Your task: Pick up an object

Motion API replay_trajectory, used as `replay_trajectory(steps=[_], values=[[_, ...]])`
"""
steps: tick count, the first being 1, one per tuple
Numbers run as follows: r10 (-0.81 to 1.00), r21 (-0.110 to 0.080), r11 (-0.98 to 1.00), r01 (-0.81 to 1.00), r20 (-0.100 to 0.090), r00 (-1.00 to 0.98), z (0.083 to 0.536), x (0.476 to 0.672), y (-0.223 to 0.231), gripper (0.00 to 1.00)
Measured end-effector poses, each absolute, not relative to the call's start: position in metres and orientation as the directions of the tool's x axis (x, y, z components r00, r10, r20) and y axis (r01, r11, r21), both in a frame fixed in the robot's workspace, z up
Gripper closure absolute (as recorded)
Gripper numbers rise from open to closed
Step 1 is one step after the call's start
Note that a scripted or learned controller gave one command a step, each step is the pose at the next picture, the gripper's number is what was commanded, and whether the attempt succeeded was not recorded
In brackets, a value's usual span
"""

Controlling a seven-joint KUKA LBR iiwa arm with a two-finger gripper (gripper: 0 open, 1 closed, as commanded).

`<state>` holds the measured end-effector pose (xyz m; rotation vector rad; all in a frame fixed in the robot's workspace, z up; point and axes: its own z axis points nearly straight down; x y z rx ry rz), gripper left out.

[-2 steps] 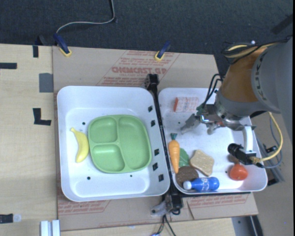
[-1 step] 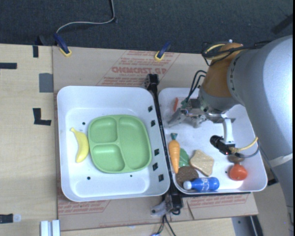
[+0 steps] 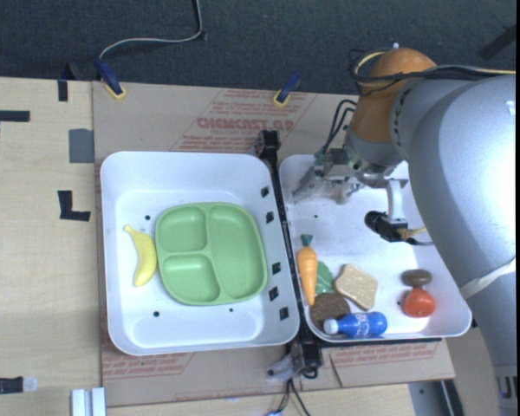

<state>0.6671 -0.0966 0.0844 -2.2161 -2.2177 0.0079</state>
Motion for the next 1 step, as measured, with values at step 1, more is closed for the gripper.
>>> replay_trajectory(steps=[1], values=[[1.000, -0.008, 0.002, 1.000, -0.004, -0.002, 0.0947, 0.6671, -0.0978, 1.00]])
